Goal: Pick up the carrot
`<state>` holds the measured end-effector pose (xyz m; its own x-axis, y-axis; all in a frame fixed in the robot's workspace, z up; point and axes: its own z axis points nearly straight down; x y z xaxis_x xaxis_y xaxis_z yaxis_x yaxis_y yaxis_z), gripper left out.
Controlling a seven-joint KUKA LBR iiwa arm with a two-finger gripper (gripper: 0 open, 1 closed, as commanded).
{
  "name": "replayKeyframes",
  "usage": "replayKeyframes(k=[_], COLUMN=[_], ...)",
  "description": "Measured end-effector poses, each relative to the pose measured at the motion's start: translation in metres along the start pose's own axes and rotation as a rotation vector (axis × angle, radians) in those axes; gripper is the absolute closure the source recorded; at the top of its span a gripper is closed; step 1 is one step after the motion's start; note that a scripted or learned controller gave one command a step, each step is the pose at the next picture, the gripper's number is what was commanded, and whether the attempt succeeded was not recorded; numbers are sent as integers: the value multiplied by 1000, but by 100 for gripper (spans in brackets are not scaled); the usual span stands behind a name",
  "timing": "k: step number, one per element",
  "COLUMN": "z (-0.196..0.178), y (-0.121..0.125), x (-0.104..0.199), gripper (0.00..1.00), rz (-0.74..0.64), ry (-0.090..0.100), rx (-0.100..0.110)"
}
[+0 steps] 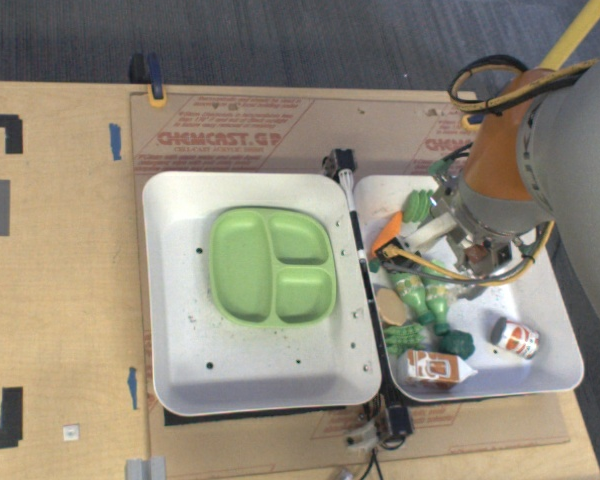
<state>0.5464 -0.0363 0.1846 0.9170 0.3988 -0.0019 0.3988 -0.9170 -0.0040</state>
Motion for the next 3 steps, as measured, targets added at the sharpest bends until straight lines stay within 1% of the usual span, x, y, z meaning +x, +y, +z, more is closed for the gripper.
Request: replayKeyframes(k=[1,2,3], z=[0,0,0], y=[-42,13,-1], x=[11,56,41], gripper=[0,0,0], rz=[108,161,168], ry=[-1,2,-1], rx=[0,-3,0])
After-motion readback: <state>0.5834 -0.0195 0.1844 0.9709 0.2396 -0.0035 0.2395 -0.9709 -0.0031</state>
